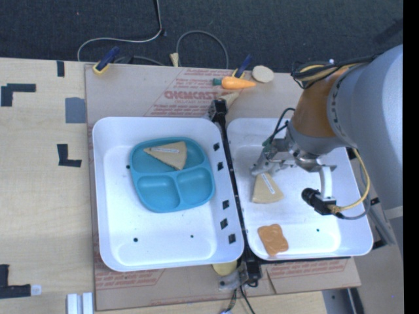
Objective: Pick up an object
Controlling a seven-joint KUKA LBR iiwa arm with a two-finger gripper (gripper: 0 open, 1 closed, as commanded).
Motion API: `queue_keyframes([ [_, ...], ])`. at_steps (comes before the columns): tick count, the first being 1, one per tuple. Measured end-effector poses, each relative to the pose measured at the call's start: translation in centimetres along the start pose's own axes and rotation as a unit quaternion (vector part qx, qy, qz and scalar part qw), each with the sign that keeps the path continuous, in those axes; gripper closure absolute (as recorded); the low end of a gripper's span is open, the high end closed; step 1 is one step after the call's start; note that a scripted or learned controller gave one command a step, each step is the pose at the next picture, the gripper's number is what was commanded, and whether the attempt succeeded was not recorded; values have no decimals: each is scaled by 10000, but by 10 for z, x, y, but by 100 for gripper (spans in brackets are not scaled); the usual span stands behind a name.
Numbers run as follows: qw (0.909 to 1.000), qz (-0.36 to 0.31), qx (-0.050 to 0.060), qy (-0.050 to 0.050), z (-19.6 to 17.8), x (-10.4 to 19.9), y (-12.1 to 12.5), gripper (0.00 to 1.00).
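Grey arm [376, 90] w/ orange wrist band [314, 110], yellow & black cables, metal end effector [267, 164]

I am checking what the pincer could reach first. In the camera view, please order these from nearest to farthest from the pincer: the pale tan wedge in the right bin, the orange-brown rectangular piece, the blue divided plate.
1. Pale tan wedge, right bin, just below the pincer.
2. Orange-brown rectangular piece, same bin, near its front edge.
3. Blue divided plate, left bin, beyond the divider.
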State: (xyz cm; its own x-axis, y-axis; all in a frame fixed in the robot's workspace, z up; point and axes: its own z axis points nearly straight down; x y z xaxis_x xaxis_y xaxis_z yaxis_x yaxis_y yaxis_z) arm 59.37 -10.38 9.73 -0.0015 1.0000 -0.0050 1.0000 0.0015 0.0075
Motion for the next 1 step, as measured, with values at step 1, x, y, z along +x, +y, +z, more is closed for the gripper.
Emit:
queue_keyframes([
  [1,10000,-18,9,34,-137,42,-42,100],
])
